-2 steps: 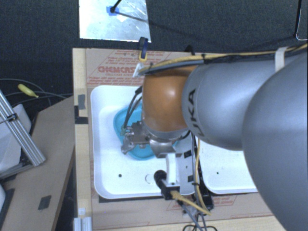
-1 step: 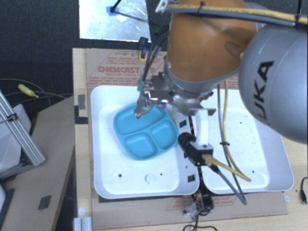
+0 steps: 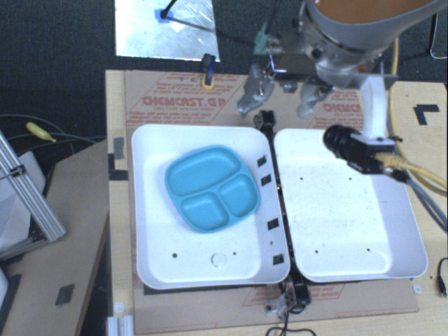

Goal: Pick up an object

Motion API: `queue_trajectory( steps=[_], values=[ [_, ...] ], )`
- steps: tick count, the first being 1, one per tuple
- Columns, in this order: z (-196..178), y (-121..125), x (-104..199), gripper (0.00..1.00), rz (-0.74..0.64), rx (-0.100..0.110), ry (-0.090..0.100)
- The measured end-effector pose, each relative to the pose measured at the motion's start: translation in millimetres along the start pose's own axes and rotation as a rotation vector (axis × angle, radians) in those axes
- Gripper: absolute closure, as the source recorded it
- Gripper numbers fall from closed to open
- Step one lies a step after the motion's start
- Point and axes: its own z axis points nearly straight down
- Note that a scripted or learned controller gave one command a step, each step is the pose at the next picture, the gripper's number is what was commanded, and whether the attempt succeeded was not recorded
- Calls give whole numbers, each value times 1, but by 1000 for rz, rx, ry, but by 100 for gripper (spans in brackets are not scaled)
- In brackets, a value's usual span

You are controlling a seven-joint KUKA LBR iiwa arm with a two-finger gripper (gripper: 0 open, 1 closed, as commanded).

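Observation:
A light blue plate (image 3: 212, 187) with three compartments lies flat in the left white bin (image 3: 150, 208), a little above its middle. My gripper (image 3: 280, 102) hangs above the far rims of the two bins, near the divider, up and to the right of the plate. Its two metal fingers (image 3: 250, 101) stand apart with nothing between them.
The right white bin (image 3: 350, 215) sits beside the left one, with a black clip strip (image 3: 274, 187) along the divider. A black camera unit (image 3: 353, 149) with yellow cables overhangs the right bin's top. Cardboard lies under both bins. A small clear disc (image 3: 219, 260) rests in the left bin's front.

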Motion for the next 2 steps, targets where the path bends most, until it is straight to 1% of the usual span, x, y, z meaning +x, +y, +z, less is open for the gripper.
queue_trajectory(
  steps=[1,2],
  values=[
    [-2,-1,2,100,-7,15,-4],
    [52,-13,-42,100,1,22,-8]
  ],
)
